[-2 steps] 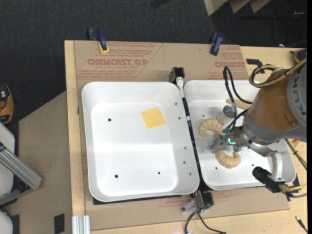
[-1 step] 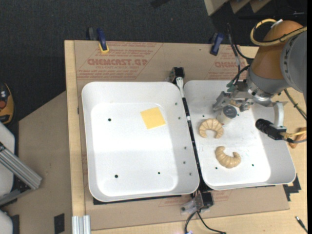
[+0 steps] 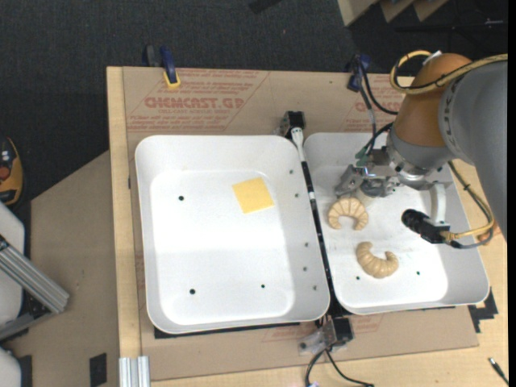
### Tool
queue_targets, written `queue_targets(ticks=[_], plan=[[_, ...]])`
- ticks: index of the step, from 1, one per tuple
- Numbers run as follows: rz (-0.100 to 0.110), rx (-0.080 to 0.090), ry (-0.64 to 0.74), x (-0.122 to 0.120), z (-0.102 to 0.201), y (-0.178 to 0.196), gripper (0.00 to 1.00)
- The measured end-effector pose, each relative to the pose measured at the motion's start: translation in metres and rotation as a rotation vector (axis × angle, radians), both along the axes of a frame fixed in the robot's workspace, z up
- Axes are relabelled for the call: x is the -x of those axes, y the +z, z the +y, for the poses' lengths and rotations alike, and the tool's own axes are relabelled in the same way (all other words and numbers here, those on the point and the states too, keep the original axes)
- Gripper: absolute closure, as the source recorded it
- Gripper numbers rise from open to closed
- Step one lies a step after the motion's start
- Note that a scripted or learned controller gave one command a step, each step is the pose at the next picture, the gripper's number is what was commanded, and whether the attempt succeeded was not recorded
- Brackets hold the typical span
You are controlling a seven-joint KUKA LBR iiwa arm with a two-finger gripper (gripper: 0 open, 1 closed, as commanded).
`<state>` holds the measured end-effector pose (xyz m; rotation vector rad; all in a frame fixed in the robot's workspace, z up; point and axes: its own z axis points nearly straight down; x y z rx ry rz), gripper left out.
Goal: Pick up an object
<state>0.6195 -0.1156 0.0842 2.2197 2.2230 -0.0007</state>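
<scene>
Jaws hanging centre-right of frame, just upper right of upper croissant point(image 3: 348, 213) in right bin point(image 3: 451, 293); open or closed, cannot tell. Risk: closing off-centre, curved croissant slipping out.

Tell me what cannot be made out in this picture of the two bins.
1. Camera view: whether the gripper touches the upper croissant; the slanted look from above hides any gap.
2. Camera view: the right bin's far right corner, covered by the arm.
3. Camera view: what the yellow square in the left bin is made of; too small.
</scene>
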Motion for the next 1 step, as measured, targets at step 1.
queue_targets(ticks=[1], plan=[[-0.006, 0.002, 0.0, -0.038, -0.0203, 0.0012, 0.0]])
